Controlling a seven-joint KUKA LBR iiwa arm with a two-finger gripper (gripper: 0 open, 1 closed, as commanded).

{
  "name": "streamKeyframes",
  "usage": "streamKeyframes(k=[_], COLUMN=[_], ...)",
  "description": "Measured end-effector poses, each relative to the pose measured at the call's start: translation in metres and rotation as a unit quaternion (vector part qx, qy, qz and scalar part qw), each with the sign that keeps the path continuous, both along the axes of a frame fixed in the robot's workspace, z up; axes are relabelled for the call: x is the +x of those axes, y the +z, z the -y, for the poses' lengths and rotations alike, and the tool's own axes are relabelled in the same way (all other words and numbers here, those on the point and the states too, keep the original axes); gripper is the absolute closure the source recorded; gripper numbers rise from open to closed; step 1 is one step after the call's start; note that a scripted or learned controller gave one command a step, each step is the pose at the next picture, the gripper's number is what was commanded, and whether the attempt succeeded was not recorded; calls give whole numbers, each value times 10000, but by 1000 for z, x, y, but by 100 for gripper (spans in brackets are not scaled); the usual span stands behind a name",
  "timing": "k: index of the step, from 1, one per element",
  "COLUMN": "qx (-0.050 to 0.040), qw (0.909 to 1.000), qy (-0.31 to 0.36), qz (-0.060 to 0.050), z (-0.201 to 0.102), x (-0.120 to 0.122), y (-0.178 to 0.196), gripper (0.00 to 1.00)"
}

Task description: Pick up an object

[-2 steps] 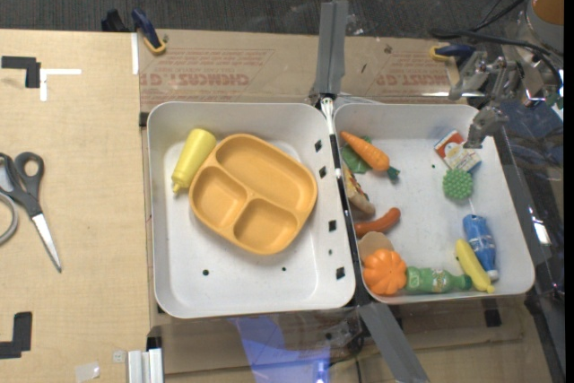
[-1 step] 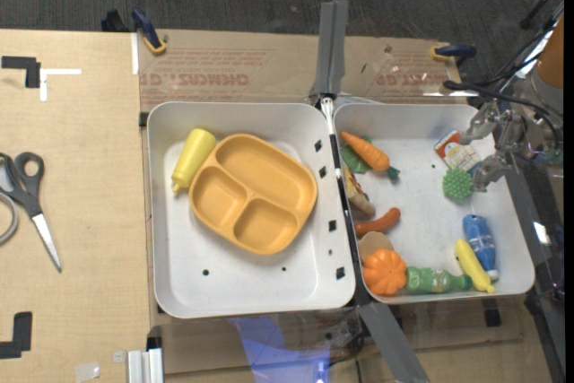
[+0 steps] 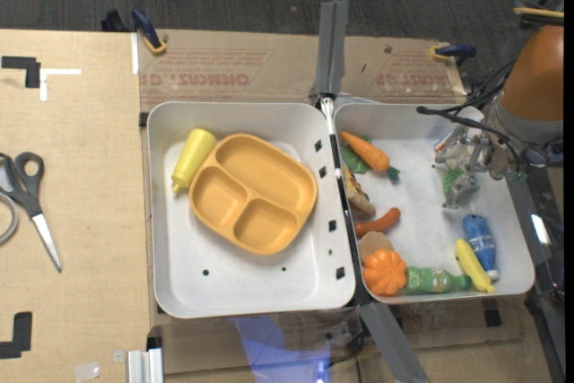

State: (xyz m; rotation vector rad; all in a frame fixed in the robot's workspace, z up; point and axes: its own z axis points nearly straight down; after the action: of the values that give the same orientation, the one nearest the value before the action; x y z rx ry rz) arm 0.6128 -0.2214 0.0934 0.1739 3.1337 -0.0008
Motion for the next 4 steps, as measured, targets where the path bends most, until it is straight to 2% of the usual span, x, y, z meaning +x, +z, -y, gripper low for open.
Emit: streamKeyframes(k=[1,2,3,4], qx=[-5,6,8,11], qw=[9995,10000,9998,9962], qy=[328,-31,188,-869], qz=[15,-5,-14,-16], z=[-9,-14,0,0], x=[23,9,-98,-102], y=[0,-2,-3,-3], gripper=[0,0,0,0])
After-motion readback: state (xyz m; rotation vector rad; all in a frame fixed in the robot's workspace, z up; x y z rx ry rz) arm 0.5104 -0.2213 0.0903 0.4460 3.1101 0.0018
